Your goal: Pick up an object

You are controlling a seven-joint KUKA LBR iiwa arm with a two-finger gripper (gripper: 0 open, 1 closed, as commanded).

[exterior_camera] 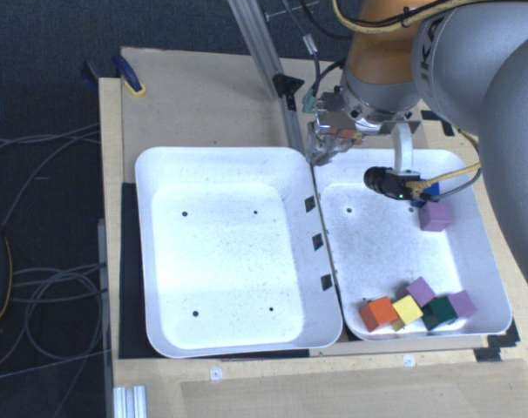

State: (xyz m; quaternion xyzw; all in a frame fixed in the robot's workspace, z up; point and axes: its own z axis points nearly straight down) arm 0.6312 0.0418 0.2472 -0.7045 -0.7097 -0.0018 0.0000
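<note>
The claw point(327, 146) hangs over the far rim of the two bins, at the seam where the left bin point(159, 233) and the right bin point(482, 259) meet; whether it stands wide or narrow cannot be told from this angle, and no object is visible in it. The grey arm point(482, 50) with its orange band point(382, 33) enters from the right and occupies the upper right of the view. Candidate objects lie in the right bin only. A pale purple block point(436, 217) rests on the bin floor to the right of the claw and somewhat nearer the camera, just beside a black cylindrical fitting point(388, 181) with blue and yellow leads. A cluster of five blocks sits well apart from the claw, at the near edge of the right bin: an orange block point(380, 312), a yellow block point(407, 309), a purple block point(421, 289), a dark green block point(438, 312) and a second purple block point(461, 303), packed touching or nearly touching. Both bins rest on the wooden counter point(203, 94). A blue-and-yellow clamp point(129, 74) lies at the counter's far left corner, well to the left of the claw.
</note>
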